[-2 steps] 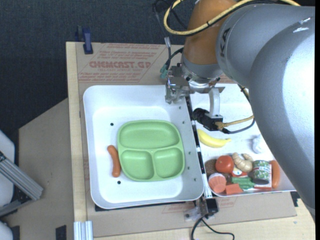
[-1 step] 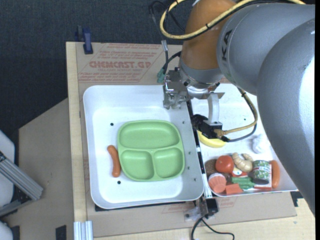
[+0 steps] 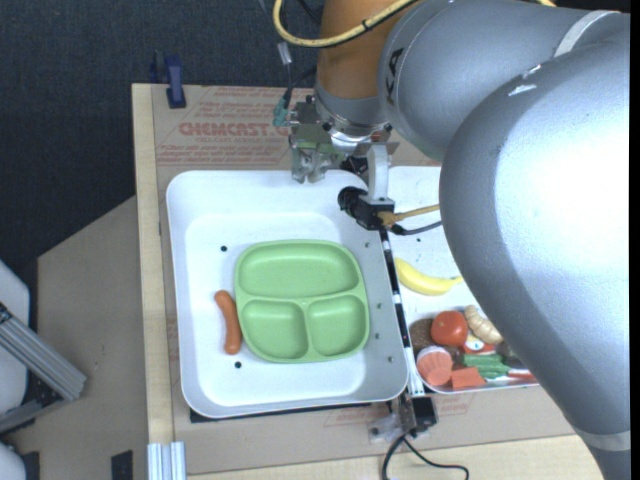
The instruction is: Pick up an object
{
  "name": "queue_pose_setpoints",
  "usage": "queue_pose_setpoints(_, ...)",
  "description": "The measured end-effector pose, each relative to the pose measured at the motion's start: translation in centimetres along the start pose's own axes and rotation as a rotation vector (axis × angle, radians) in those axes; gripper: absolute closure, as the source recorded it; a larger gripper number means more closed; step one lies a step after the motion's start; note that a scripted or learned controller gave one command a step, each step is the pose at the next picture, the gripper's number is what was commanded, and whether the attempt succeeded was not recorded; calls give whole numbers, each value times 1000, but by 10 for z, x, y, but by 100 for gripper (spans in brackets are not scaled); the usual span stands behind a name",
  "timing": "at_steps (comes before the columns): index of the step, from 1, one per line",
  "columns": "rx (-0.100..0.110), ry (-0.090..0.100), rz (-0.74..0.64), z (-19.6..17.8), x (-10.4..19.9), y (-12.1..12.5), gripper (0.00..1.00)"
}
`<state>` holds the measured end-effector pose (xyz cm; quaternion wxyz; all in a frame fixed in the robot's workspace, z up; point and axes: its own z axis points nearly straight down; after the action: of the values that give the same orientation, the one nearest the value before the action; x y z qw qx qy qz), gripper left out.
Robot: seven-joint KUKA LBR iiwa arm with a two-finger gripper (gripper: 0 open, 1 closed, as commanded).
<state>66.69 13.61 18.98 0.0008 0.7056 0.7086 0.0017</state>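
Green divided plate (image 3: 300, 298) sits pretty much dead centre in the left bin (image 3: 185, 268), with a little orange-red sausage (image 3: 230, 321) lying just beside its left edge, on the bin floor. Over in the right bin (image 3: 420, 183) there's a banana (image 3: 425, 280) close to the divider, and nearer the camera a pile of toy food, including a tomato (image 3: 450, 328) and some red and green bits I can't really name. The big grey arm covers most of that bin, so whatever else is in there is anyone's guess. The gripper (image 3: 310, 160) hangs over the far rim of the left bin, well apart from the plate and the sausage and not touching anything I can make out. Honestly can't tell if it's open or closed from this angle, since it's small and cluttered with cables, but I see nothing in it. So my read is that this is the approach stage and no grab has been made yet. The next move calls for picking a target and coming down on it. The sausage looks like the easy one: slim, lying flat and clear of the bin walls, though it's snug against the plate, so the gripper would need to line up across its short side. The plate looks too wide and flat for a decent pinch, except maybe at its rim.
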Motion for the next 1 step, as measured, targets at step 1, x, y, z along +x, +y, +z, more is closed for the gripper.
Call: queue_pose_setpoints(1,12,-3,9,5,-50,-70,100)
